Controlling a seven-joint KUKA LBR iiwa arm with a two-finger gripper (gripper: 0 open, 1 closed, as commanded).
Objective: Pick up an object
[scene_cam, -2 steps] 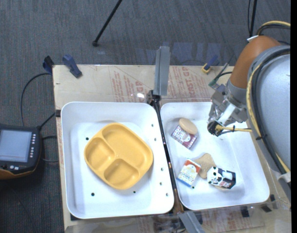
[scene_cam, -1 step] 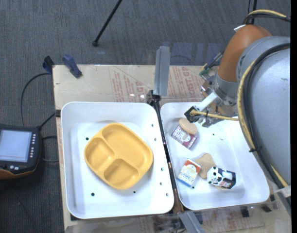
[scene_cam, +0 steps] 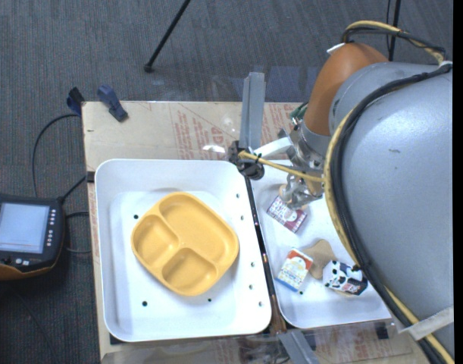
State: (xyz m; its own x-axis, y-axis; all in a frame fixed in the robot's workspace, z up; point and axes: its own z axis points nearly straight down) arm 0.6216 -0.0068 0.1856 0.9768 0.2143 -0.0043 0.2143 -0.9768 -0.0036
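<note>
A divided plate (scene_cam: 185, 243) lies in the left bin (scene_cam: 110, 279); small packets (scene_cam: 295, 269) in the right.

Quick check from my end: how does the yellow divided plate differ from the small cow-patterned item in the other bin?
The yellow divided plate is far larger than the cow-patterned item. The plate is one plain yellow; the cow-patterned item is black and white with a bit of red. The plate lies alone in the left bin; the cow-patterned item sits in the right bin among other small items, close under the arm. Both rest on a bin floor, ungripped.
</note>
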